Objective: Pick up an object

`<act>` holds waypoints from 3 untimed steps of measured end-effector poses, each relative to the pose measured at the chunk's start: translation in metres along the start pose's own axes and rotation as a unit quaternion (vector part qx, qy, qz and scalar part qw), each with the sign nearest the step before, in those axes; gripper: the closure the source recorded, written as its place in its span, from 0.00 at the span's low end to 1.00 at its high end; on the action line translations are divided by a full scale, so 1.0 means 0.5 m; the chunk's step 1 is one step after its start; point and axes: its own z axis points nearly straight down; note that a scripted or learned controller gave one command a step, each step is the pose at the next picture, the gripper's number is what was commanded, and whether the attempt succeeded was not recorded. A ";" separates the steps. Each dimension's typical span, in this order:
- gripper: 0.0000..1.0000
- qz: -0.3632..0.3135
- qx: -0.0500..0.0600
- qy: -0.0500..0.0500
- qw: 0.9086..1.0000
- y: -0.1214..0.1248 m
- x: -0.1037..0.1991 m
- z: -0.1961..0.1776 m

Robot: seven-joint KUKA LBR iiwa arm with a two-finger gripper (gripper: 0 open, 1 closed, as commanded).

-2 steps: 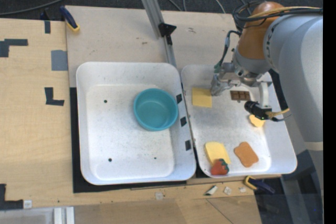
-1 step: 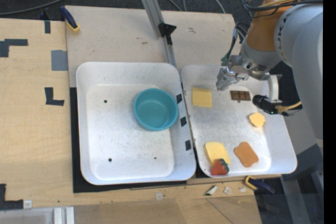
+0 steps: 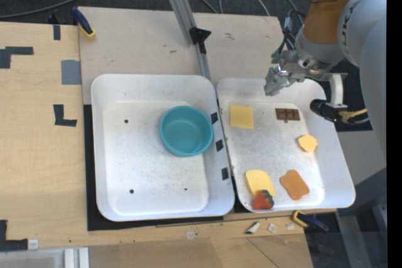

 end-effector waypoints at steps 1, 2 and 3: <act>1.00 0.000 0.000 0.000 1.000 0.007 0.005 -0.086; 1.00 -0.003 0.003 0.001 1.000 0.002 0.131 -0.072; 1.00 -0.002 0.003 0.001 1.000 -0.007 0.248 -0.052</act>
